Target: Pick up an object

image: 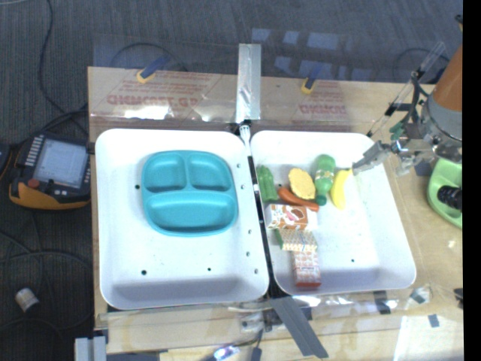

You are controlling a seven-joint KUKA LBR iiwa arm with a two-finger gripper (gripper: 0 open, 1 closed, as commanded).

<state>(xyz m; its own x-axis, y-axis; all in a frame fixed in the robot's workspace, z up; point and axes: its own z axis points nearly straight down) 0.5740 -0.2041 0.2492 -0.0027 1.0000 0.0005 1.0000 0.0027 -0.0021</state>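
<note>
Dark grey carpet floor [150, 13]; loose cables [30, 6]; wooden bench [428, 224]; teach pendant [49, 171] at left.

Red lettering runs across the clear plastic sheet [169, 96] taped to the table [421, 201] behind the two bins, but it appears reversed and too blurred to read; print on the snack packets [297, 235] in the right bin [376, 254] is likewise illegible

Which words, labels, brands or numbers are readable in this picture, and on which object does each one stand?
No text can be read with certainty.
Clear plastic sheet behind the bins: red lettering, upside down and too blurred to read.
Second red print at the right bin's back edge: also blurred.
Two printed snack packets: print too small.
Handheld screen at left: unreadable.
</note>
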